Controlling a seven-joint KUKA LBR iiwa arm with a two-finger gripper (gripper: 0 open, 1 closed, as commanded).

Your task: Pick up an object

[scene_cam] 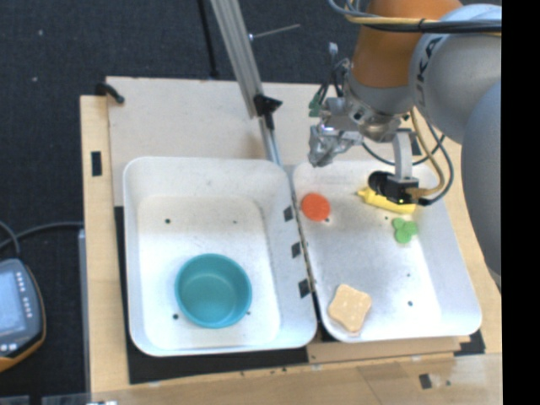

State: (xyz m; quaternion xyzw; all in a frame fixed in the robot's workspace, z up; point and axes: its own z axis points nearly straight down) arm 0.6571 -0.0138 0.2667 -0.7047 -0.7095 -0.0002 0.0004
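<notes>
Whether the gripper (323, 154) is spread or pressed together cannot be told; nothing is seen in it. It is poised over the far rim of the right bin (447, 298) — presumably ahead of a descent. The orange disc (315, 207) lies nearest, unlifted.

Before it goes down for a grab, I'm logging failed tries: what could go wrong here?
The orange piece lies close to the left wall of the right bin, so the gripper might strike that wall. The small green piece could slip from a grasp.
</notes>
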